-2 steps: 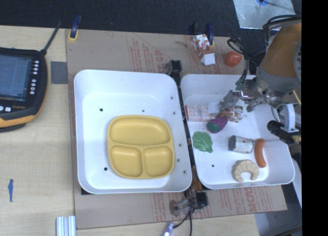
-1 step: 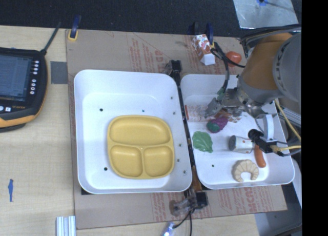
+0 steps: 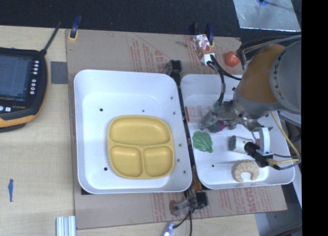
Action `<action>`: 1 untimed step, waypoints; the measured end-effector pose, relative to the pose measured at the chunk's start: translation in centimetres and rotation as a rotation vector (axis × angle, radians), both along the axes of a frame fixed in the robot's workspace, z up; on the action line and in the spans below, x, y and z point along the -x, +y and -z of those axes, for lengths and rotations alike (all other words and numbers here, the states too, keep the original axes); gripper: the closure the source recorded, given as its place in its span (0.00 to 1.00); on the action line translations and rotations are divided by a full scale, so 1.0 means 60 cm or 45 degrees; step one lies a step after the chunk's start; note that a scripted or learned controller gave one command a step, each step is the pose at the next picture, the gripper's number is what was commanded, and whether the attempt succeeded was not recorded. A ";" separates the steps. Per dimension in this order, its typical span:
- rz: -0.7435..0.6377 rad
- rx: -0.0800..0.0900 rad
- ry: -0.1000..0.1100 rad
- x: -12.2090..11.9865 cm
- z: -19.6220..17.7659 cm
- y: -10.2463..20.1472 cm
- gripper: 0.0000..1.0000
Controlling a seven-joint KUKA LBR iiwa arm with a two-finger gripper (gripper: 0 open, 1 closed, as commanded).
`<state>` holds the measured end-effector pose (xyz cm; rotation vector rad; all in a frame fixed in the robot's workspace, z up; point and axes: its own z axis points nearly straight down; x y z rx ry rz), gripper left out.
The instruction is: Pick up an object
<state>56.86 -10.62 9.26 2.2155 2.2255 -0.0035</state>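
You see the two-finger gripper low in the right white bin, over a purple item; a green leaf-shaped piece lies at its seven o'clock. Grip state: cannot tell.

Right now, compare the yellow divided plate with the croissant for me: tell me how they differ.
The yellow divided plate is far larger than the croissant. The plate is flat with three compartments; the croissant is a plump curved crescent. The plate lies in the middle of the left bin; the croissant sits near the front edge of the right bin. The plate is yellow, the croissant tan. Both lie apart from the hand.
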 end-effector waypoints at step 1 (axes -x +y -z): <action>-0.004 0.001 0.005 0.001 -0.016 -0.001 1.00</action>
